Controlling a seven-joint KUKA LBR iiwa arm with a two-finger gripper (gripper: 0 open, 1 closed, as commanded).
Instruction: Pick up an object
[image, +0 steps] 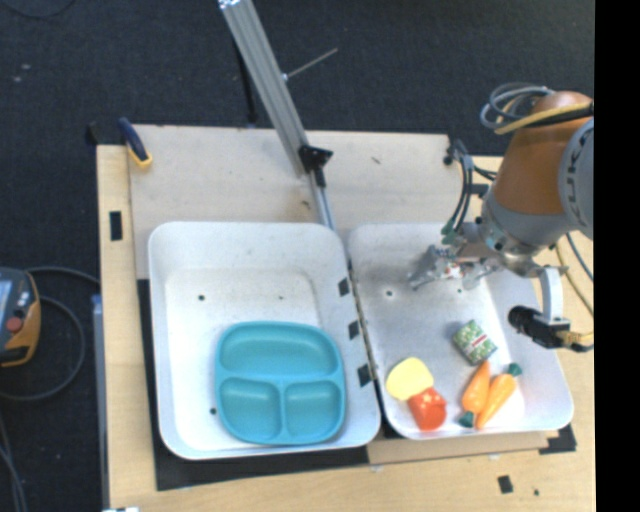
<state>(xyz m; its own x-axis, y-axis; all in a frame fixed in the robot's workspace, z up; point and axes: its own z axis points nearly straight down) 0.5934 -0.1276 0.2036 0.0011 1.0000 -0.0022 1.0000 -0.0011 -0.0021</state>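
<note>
Item 1. Left shallow white plastic bin (180, 260): carries one turquoise three-compartment plastic tray (281, 382), lying flat toward the near right corner of the bin, compartments up.

Item 2. Slanted grey metal rail (275, 95): runs from the top of the view down to the seam between the two bins.

Item 3. Right shallow white plastic bin (385, 250): carries all the loose pieces, grouped in its near half.
- Yellow rounded toy piece (409, 377), touching the red toy pepper (428, 409) just below it, both by the bin's near left corner.
- Small green-and-white toy packet (474, 341), set apart, toward the middle right.
- Two orange toy carrots (489, 393) with green tops, side by side and touching, near the right front edge.

Item 4. Two-finger gripper (447, 265) on the grey-and-orange arm: over the far half of the right bin, above bare floor, well apart from every piece. Whether its fingers are apart or together cannot be told; nothing shows between them.

Status. Judged as the approach step: no object lifted yet. The nearest candidate is the green-and-white packet. The next move calls for travel toward the near side of the bin, centring over one piece, descending and closing.
</note>
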